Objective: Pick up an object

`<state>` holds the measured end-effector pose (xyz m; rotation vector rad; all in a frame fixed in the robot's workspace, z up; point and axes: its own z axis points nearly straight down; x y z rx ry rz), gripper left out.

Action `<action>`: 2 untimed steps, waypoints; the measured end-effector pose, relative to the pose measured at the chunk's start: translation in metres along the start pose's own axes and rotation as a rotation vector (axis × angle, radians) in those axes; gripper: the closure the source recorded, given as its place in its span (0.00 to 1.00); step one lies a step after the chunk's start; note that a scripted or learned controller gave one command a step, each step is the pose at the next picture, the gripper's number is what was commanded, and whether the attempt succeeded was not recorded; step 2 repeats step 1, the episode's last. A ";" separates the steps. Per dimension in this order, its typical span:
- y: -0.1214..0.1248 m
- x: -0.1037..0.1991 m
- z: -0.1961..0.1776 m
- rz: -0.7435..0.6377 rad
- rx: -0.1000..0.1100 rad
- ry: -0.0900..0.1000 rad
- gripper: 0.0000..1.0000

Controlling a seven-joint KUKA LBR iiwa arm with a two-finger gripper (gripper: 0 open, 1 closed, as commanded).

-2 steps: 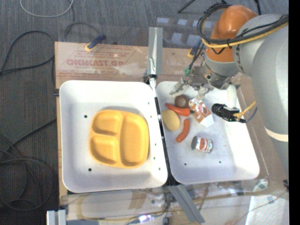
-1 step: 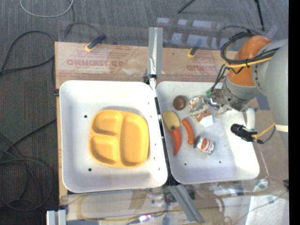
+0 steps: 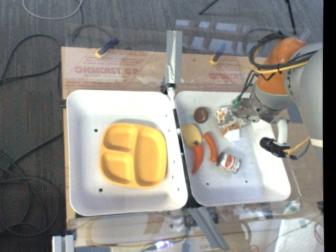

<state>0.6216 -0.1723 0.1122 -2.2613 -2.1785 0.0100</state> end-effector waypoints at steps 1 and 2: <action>-0.029 0.093 -0.070 0.023 -0.002 0.004 1.00; -0.029 0.093 -0.070 0.023 -0.002 0.004 1.00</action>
